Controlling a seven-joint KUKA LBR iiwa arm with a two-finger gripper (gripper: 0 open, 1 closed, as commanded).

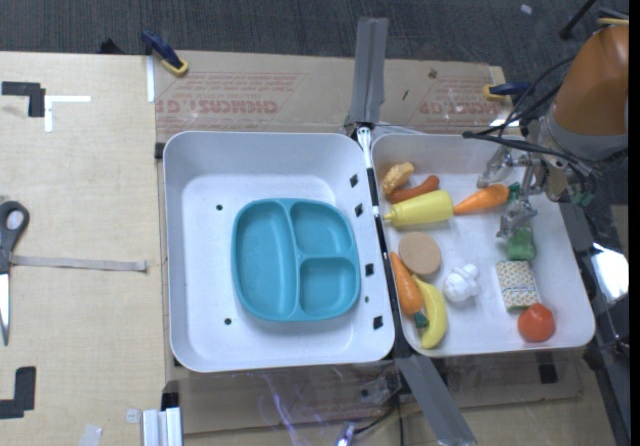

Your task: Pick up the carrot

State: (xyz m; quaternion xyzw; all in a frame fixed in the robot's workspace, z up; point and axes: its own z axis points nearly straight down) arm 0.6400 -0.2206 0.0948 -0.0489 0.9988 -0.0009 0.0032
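From the overhead camera view, the carrot (481,200) lies in the right bin (570,334) toward its far right corner, leafy end pointing at the gripper (518,221), which puts it in easy reach. The arm (597,84) leans in over the bin's right rim, wrist down, beside the carrot's leafy tip. Whether the tool is clenched or released I cannot tell.

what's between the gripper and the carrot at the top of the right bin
Nothing visible. The two-finger gripper hangs just right of the orange carrot with the green top, over bare floor of the white right bin. The small green block lies below, off that line.
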